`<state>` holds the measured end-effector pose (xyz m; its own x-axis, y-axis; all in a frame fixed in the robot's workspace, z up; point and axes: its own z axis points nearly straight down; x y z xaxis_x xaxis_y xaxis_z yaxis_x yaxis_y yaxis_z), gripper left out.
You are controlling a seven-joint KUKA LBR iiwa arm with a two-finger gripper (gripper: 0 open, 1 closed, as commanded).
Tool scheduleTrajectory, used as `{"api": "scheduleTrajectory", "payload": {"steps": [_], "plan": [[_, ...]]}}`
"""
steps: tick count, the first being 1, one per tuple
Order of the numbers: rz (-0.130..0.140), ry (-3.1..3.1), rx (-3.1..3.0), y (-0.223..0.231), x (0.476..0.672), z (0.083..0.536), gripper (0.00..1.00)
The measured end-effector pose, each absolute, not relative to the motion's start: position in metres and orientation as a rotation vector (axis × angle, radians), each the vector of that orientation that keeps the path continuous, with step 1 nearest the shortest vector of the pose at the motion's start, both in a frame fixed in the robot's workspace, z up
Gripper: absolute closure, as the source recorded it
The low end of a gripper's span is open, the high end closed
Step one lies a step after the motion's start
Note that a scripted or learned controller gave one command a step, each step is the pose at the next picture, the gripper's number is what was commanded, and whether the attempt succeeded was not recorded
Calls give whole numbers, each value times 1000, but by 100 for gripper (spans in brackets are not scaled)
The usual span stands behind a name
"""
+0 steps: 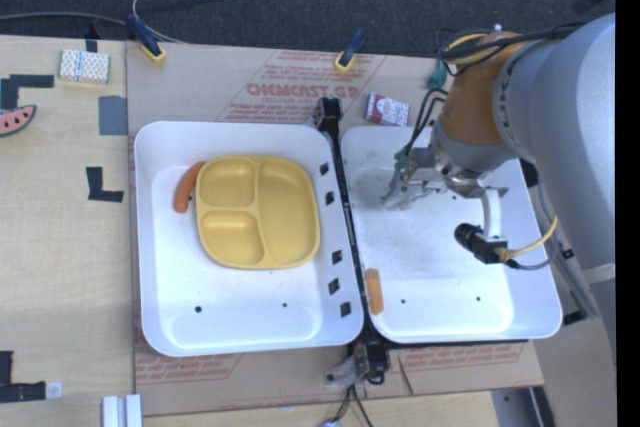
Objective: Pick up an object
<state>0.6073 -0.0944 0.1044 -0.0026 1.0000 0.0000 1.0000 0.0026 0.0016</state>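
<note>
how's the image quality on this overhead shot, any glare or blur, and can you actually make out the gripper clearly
Camera view: lighting is even and soft, with mild brightness on the white bins but no harsh glare. The yellow tray and the carrot piece read fairly sharp. The gripper is small and smeary against the scuffed bin floor, so its fingers can't be resolved.

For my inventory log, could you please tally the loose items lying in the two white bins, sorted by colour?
Yellow: 1, the divided plate in the left bin.
Orange: 2, a carrot-like piece beside the plate's left edge, and a small piece at the left wall of the right bin.
Total: 3
</note>
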Motion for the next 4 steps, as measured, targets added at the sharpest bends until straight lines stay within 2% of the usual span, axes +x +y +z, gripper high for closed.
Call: {"api": "scheduleTrajectory", "payload": {"steps": [1,2,3,4], "plan": [[2,2227,2218,-93,607,113,100],[2,2226,2218,-93,607,113,0],[2,2224,2220,-93,635,85,0],[2,2223,2216,-94,636,95,100]]}}
